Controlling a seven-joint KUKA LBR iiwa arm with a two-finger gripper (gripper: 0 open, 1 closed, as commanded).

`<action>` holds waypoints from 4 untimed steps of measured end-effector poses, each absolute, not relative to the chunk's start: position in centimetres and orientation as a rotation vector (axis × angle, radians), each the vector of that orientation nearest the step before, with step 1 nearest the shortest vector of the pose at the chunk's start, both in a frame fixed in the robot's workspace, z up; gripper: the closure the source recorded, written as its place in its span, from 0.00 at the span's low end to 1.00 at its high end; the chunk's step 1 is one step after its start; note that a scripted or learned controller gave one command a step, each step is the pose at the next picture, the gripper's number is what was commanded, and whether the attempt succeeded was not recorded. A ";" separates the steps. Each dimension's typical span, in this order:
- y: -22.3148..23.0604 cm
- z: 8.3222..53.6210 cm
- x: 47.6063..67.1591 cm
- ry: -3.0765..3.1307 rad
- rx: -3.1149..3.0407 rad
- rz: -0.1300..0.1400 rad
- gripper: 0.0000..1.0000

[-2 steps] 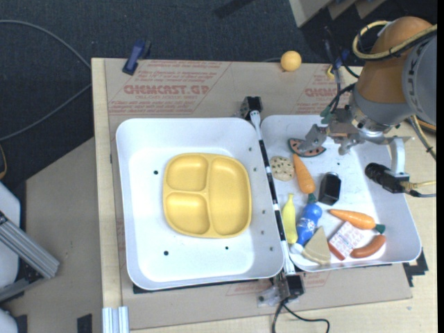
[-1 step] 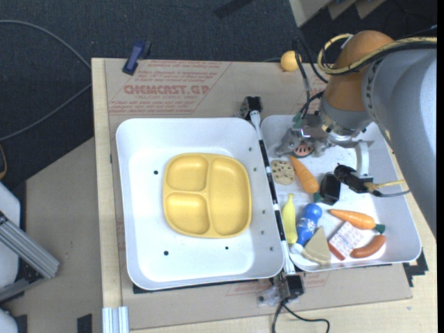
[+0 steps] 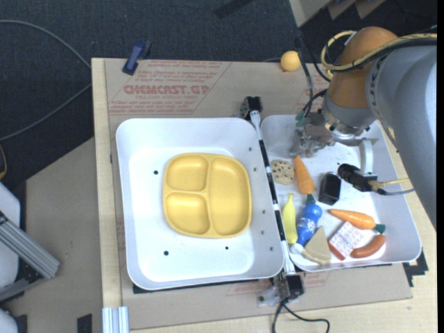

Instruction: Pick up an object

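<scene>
**Inspector:** Dark carpeted floor, loose cables on it. On it stands the bench (image 3: 173, 89), faced in printed brown board. It bears two shallow white bins. The left bin (image 3: 139, 255) holds a yellow divided plate (image 3: 207, 194) near its middle. The right bin (image 3: 406, 238) holds the clutter.

**Clerk:** And the arm?

**Inspector:** The arm (image 3: 409, 96) enters at the right bin's far right corner, orange band above the wrist. The gripper (image 3: 305, 143) hangs over the bin's far left corner. Whether its grip is apart or closed, I cannot tell; wrist and cabling cover it.

**Clerk:** Candidates for picking?

**Inspector:** Nearest is an upright carrot (image 3: 303, 175), just beside a speckled cookie (image 3: 281, 171) at the left wall. A black block (image 3: 329, 188) sits mid-bin. Toward the near edge: a second carrot (image 3: 355, 218), a sausage (image 3: 366, 245), a red-and-white packet (image 3: 345, 238), a blue bottle (image 3: 308, 218), a banana (image 3: 289, 218) and a wedge of bread (image 3: 318, 247).

**Clerk:** Risks?

**Inspector:** In my judgement, the near-edge items touch one another; a descent there could catch two or shove them aside. The carrot is rounded and tapered and may squirt out. The cookie lies flat against the wall, offering little purchase.

**Clerk:** Anything obscured?

**Inspector:** The far right of the bin floor, under the arm. An orange ball (image 3: 291, 60) rests on the bench's far edge, outside both bins.
</scene>
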State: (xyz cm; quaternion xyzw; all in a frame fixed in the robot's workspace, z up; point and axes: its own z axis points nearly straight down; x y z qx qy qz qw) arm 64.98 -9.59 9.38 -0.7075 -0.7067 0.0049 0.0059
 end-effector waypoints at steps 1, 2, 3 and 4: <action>-5.7 18.6 59.1 -2.222 -2.220 -0.001 1.00; -5.7 18.5 59.0 -2.220 -2.220 0.001 0.00; -9.3 10.9 56.5 -2.222 -2.223 -0.002 0.00; -10.2 8.7 59.1 -2.223 -2.223 -0.005 0.00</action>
